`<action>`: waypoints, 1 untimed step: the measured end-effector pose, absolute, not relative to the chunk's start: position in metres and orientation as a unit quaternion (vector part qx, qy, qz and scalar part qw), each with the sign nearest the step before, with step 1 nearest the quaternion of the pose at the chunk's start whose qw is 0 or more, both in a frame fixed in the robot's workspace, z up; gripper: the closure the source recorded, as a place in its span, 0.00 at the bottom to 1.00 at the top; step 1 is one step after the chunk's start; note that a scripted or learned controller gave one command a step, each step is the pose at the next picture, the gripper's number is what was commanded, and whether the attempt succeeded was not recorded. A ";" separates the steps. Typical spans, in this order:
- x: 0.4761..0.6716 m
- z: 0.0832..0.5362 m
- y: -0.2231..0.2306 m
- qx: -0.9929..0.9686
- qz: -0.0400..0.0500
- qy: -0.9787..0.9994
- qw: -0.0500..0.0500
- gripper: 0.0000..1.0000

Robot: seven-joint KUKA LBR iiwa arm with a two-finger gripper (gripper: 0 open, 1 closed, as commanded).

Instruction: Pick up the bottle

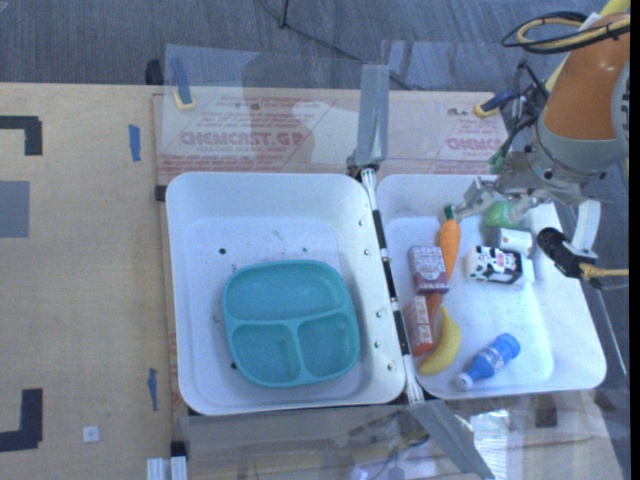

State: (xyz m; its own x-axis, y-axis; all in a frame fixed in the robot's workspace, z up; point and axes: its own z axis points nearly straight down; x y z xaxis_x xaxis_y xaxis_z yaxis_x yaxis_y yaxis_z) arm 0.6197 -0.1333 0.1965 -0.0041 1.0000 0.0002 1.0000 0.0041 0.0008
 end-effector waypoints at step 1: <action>0.633 0.196 -0.201 0.725 0.000 0.689 0.001 0.00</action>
State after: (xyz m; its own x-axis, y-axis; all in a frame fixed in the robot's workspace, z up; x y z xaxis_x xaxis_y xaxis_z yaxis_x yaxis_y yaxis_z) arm 0.6330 -0.2011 0.1964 0.0513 0.9987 -0.0014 0.9987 -0.0513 0.0024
